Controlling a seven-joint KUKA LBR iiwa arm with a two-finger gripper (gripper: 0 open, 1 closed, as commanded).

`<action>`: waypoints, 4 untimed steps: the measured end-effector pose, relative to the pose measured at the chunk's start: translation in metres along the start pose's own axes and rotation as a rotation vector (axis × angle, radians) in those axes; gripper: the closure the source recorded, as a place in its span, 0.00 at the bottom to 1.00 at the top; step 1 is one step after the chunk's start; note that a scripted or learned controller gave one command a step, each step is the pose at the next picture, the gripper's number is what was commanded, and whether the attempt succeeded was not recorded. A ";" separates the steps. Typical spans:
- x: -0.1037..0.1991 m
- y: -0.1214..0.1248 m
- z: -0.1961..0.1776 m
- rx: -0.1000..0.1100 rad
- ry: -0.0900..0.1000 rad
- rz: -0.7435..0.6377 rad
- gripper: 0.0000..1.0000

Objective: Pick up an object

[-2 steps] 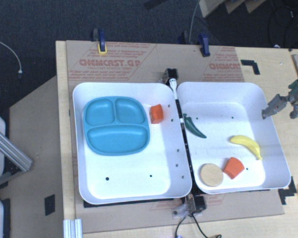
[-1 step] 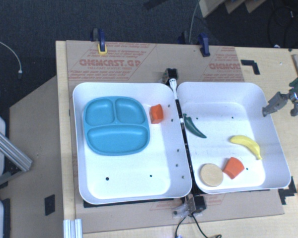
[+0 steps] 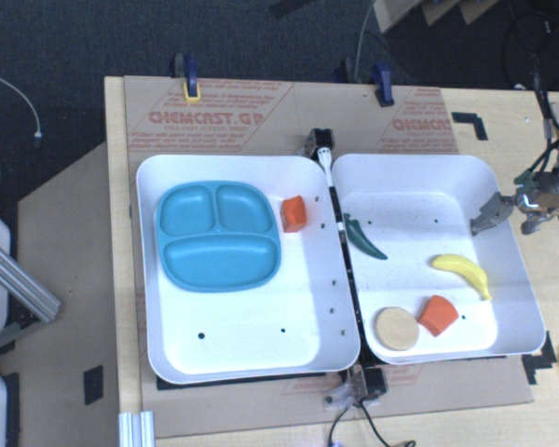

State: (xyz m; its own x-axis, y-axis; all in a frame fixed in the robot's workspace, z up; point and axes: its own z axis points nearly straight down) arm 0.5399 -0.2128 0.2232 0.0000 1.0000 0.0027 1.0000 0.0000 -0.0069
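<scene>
The claw (image 3: pixel 503 209) hangs over the right rim of the right bin (image 3: pixel 405 170), holding nothing; whether it is spread or pressed together, I cannot tell. The banana (image 3: pixel 463 272), the red block (image 3: pixel 438 314) and the tan disc (image 3: pixel 396 329) crowd the near right corner. Risks: clipping the rim, or nudging one thing against its neighbour.

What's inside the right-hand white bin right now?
The right white bin holds four things: a dark green pepper-like piece near its left wall, a yellow banana, a red-orange block and a round beige disc. Whatever lies beneath them is covered.
</scene>
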 end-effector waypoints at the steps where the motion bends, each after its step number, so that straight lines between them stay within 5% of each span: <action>1: -0.002 -0.001 0.064 0.000 0.000 0.001 0.00; 2: -0.002 0.003 0.108 -0.001 0.000 0.000 0.00; 3: -0.003 0.004 0.094 -0.009 -0.004 -0.001 1.00; 4: 0.005 -0.001 0.042 -0.014 -0.006 -0.001 1.00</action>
State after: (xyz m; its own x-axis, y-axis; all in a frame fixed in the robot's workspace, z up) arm 0.5390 -0.2080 0.1812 -0.0014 1.0000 -0.0032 1.0000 0.0014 0.0066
